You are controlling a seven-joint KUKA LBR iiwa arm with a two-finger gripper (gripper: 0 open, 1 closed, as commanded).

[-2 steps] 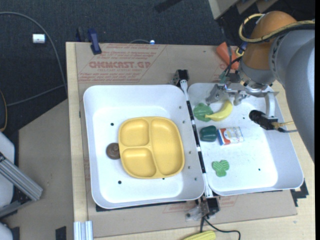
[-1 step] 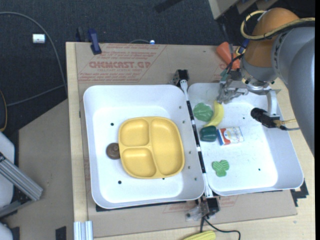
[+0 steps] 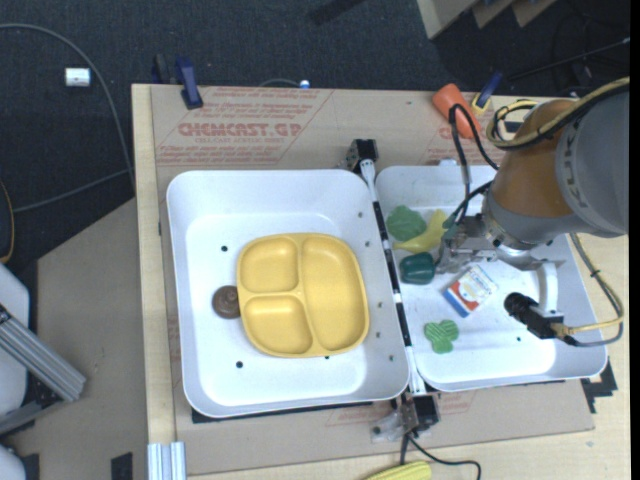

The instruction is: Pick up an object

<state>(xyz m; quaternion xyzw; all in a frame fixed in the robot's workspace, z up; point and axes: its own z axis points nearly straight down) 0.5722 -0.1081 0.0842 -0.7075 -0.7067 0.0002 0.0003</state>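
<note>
Nearest, a small green bumpy toy [image 3: 440,335] is left at the end effector's [image 3: 462,245] six o'clock; grip state cannot be told, the reach is judged underway, and a descent is called for.

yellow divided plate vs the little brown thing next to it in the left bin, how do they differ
The yellow divided plate is large, pale yellow and split into three compartments; the brown thing is small, dark and round. The plate sits mid-bin; the brown thing lies at its left edge. Both lie in the left bin.

Two white bins [image 3: 190,268] on bench [image 3: 250,128]
</note>
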